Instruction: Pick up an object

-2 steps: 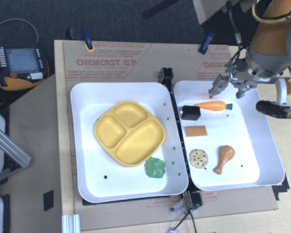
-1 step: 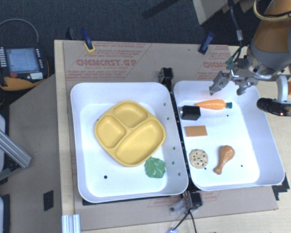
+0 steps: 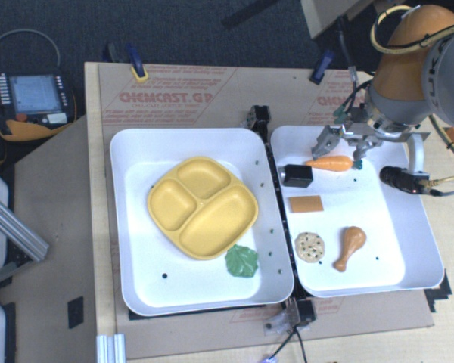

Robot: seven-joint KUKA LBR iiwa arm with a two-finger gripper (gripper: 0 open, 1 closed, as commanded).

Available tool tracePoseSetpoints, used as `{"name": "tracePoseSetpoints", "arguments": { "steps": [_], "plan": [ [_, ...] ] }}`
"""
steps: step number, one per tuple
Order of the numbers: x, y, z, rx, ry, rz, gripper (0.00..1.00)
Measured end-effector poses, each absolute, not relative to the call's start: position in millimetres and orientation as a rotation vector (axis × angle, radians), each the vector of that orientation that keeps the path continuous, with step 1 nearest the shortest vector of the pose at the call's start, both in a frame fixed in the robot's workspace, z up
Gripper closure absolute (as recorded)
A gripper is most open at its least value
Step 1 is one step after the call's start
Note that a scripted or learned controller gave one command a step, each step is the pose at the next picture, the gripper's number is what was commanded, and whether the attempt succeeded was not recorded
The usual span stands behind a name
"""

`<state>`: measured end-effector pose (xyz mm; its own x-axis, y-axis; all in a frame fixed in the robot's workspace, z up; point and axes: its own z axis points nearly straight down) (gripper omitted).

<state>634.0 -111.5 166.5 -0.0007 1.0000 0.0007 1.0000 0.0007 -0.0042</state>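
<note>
Presently gripper (image 3: 338, 144) is hanging over the carrot (image 3: 329, 164) near the right bin's (image 3: 408, 274) far edge, fingers spread wide, apparently not touching it; contact unclear.

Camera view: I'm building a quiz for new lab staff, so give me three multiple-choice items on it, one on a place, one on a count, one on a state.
1. Where does the plate lie?
A. left bin
B. right bin
C. on the bench

2. How many compartments has the plate?
A. two
B. three
C. five

3. How does the carrot lie?
A. upright
B. flat in the right bin
C. on the plate

Key: 1 A, it rests in the left bin; 2 B, two small wells and one large; 3 B, it lies on its side just below the gripper.
</note>
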Motion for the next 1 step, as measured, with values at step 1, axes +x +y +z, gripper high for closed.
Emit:
{"name": "tracePoseSetpoints", "arguments": {
  "steps": [1],
  "plan": [
    [631.6,-109.5,123.6,-2.218,-2.219,0.005,0.00]
  ]
}}
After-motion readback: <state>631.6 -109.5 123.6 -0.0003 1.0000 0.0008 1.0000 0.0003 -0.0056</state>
